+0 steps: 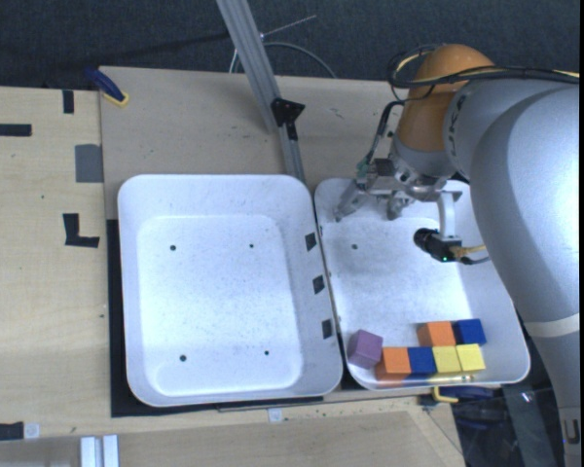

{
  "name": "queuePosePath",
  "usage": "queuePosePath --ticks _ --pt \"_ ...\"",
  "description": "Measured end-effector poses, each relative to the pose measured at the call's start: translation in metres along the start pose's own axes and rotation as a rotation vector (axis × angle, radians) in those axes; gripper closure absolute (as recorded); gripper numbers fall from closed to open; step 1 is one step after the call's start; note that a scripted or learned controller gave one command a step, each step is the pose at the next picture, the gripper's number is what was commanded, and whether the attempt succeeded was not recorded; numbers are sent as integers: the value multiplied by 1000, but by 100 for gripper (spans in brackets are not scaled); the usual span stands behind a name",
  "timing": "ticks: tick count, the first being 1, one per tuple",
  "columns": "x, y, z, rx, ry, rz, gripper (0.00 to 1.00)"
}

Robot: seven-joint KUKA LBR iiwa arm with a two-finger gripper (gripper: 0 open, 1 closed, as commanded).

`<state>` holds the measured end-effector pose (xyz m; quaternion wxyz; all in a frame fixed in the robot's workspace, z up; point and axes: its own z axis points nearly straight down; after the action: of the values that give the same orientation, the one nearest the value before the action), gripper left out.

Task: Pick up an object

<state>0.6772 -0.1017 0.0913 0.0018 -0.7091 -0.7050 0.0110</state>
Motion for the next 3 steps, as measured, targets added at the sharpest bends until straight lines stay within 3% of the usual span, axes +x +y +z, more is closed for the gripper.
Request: queuePosePath --ticks 1,2,3 --pt "10 -8 0 -12 10 -4 0" --pt "42 -51 -105 -23 15 -9 0" --pt "78 -38 -101 -17 14 -11 0"
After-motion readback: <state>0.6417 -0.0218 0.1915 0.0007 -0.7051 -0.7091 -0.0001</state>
